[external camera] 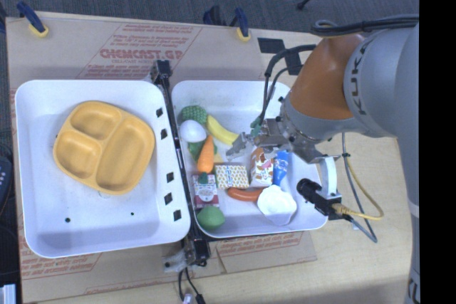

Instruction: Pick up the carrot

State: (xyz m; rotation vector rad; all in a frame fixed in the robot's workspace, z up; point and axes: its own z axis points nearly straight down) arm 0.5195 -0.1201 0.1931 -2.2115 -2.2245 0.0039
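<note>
I see the carrot (206, 154) lying in the right bin (235, 90), wedged between the white egg (192, 131) and banana (221, 132), the gripper (247, 142) nearby, grip state unreadable, so I fear a crowded snatch taking a neighbour instead.

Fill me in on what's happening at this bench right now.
A grey KUKA arm reaches in over the right bin, which is crowded with toy food. Its gripper hangs above the bin's middle, near the banana. The carrot it is meant to pick up lies untouched by the bin's left wall, beside a white egg. The left bin holds a yellow divided plate.
</note>
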